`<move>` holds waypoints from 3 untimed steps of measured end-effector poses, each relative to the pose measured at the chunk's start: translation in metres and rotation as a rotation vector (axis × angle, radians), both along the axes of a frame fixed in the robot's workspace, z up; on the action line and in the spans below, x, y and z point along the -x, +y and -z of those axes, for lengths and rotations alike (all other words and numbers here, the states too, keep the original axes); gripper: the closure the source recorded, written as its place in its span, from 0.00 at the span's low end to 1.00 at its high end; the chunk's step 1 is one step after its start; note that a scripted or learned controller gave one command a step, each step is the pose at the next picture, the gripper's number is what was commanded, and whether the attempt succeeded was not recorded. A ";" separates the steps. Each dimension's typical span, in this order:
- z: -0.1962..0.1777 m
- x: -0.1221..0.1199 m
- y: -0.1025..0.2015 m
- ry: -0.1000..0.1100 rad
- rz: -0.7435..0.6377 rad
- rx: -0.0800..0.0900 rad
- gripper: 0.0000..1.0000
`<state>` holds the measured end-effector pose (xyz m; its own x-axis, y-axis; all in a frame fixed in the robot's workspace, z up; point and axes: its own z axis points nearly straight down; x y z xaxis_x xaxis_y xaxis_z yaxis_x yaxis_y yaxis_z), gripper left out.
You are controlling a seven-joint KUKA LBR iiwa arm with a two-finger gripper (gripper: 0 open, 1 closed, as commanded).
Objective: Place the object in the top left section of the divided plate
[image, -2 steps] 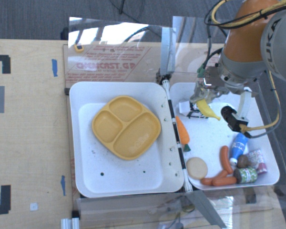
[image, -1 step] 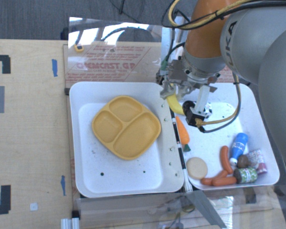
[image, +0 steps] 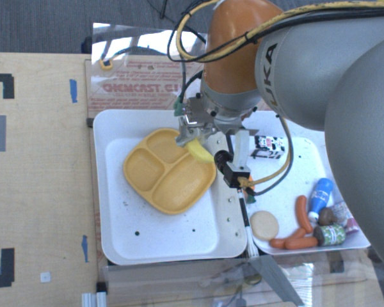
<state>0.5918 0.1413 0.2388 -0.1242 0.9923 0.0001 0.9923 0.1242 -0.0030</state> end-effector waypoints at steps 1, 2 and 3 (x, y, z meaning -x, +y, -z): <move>-0.006 0.001 0.026 -0.003 0.063 0.000 1.00; 0.038 -0.021 0.049 -0.001 -0.001 0.000 1.00; 0.054 -0.060 0.077 -0.003 0.029 0.001 1.00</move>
